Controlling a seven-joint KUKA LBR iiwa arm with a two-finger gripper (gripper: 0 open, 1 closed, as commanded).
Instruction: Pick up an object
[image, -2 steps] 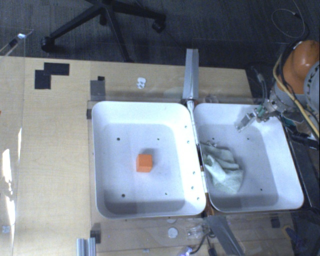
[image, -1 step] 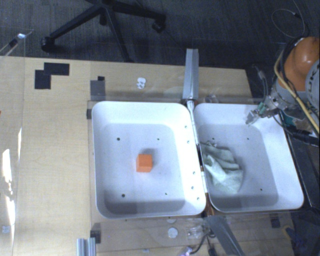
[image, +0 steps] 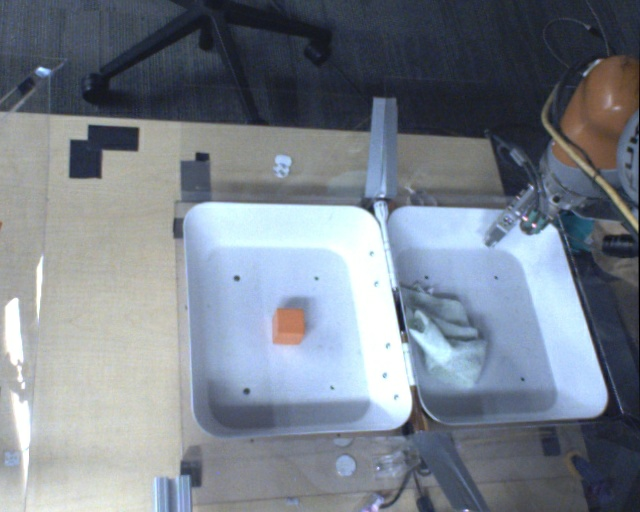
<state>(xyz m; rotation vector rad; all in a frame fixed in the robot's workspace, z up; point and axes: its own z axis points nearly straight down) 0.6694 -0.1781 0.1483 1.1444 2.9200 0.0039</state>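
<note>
Nearest the camera, the left bin (image: 205, 330) holds an orange cube (image: 289, 326) lying alone near its middle. Beside it, the right bin (image: 560, 330) holds a crumpled pale cloth (image: 445, 335) toward its left side. At that bin's far right corner the gripper (image: 510, 222) hangs, well apart from both; whether its jaws are released or clenched I cannot tell.

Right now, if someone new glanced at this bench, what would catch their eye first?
Probably the orange cube, alone near the middle of the left bin. Next, the crumpled pale cloth against the right bin's left wall, and the gripper poised over that bin's far right corner.
</note>
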